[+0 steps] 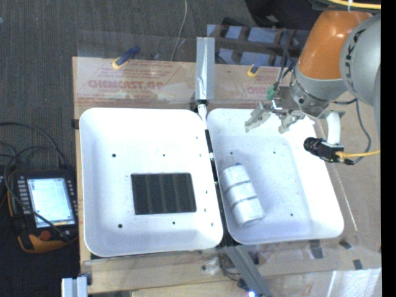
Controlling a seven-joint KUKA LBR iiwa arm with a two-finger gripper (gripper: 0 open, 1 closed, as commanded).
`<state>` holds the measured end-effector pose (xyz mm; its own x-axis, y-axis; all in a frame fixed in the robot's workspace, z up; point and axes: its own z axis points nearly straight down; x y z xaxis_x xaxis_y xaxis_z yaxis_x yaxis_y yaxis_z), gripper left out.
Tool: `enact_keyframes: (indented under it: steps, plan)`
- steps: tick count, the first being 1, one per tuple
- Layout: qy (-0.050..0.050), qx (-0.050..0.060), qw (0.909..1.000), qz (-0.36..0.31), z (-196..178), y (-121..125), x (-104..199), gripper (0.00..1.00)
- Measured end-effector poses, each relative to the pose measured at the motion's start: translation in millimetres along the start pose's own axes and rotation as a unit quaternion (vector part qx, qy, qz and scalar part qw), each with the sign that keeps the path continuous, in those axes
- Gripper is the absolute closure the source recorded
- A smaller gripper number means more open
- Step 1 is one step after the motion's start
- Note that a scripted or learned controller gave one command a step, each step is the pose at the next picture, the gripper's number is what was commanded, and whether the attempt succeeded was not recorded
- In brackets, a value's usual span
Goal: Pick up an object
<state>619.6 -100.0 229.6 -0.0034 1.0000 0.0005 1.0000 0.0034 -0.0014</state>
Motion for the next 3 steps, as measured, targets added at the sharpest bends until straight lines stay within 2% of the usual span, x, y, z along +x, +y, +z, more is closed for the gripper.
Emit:
enact_keyframes:
  steps: [1,2,3]
  plan:
    - [-0.001,-0.001,0.9998,-0.02,-103,0,8,0.0]
    - [0.0,0.001,0.9999,-0.016,29,-98,-5,0.0]
    - [-0.003,-0.027,0.9996,-0.004,95,-91,-1,0.0]
